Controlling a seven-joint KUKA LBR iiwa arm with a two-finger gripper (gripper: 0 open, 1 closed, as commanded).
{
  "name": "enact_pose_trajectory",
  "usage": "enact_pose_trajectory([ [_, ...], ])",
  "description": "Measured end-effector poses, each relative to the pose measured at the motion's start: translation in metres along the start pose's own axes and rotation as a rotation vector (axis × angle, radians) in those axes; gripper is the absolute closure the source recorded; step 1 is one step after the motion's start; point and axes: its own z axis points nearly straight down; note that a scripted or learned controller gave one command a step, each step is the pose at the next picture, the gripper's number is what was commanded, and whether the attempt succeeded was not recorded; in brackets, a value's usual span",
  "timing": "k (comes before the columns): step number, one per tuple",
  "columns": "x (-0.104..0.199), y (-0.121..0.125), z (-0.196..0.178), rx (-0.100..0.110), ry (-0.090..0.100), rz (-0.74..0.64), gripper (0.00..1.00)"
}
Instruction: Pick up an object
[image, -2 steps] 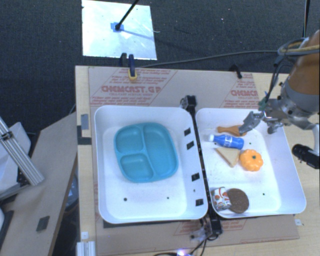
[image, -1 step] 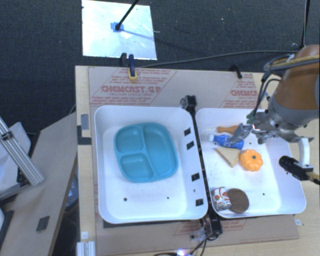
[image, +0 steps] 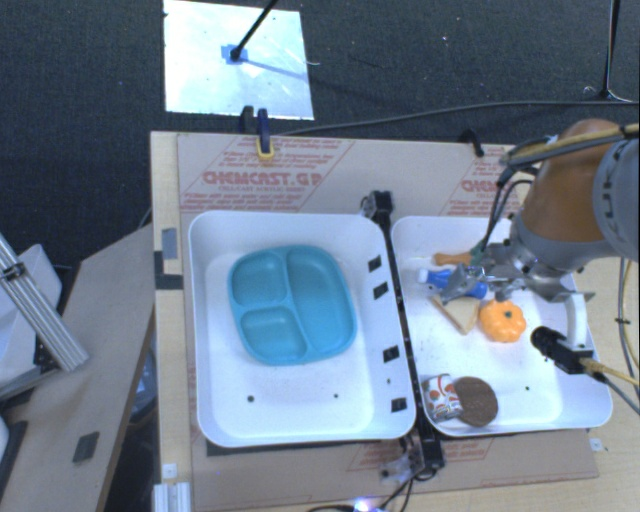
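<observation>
Over the right bin (image: 580, 405), tool (image: 468, 287) beside orange pumpkin (image: 502, 322)

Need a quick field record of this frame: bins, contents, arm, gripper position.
left bin: holds a blue divided plate
right bin: holds an orange pumpkin toy, a tan wedge, a blue item, an orange stick-like piece, a can on its side
arm: reaches in from the right, over the right bin
gripper: low at the cluster in the right bin's far half, next to the pumpkin toy
grasp: cannot tell
can position: near edge, by the divider
</observation>
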Motion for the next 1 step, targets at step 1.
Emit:
enact_pose_trajectory([
  [1,0.005,-0.008,0.0583,0.0,0.0,0.0,0.0],
])
